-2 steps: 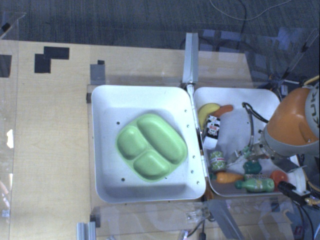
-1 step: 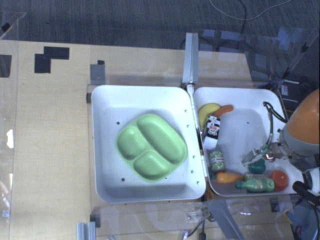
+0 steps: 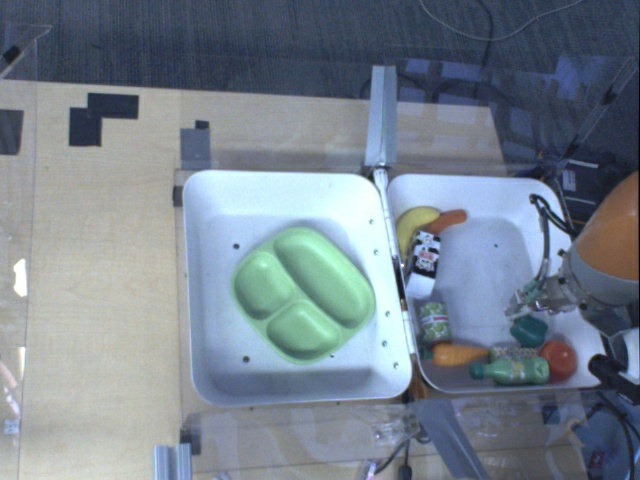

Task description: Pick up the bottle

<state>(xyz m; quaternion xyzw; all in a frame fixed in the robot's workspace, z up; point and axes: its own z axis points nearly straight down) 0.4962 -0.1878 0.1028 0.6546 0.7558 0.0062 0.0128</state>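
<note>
Two white bins sit side by side on the wooden surface (image 3: 100,298). The left bin (image 3: 205,268) holds a green tray (image 3: 303,293) with three compartments, lying near its middle.

The right bin (image 3: 480,193) holds the smaller things. At its upper left lie a banana (image 3: 412,224) and, touching it, an orange carrot (image 3: 450,219). Just below them, along the bin's left wall, lies a white carton (image 3: 425,260) with black spots, tilted. Below that stands a small green can (image 3: 434,321). Along the bottom edge lie a second carrot (image 3: 459,353), then the bottle (image 3: 515,369), green and on its side with its cap pointing left, and a red tomato (image 3: 560,358) touching the bottle's right end. A dark green piece (image 3: 528,329) sits just above the bottle.

The arm (image 3: 610,248) comes in from the right, its orange band over the bin's right rim. The claw (image 3: 532,305) hangs at the right side of this bin, directly above the dark green piece and near the bottle, but apart from the bottle. Whether its tips are spread or closed cannot be told, as they are small and blurred against the piece beneath.
</note>
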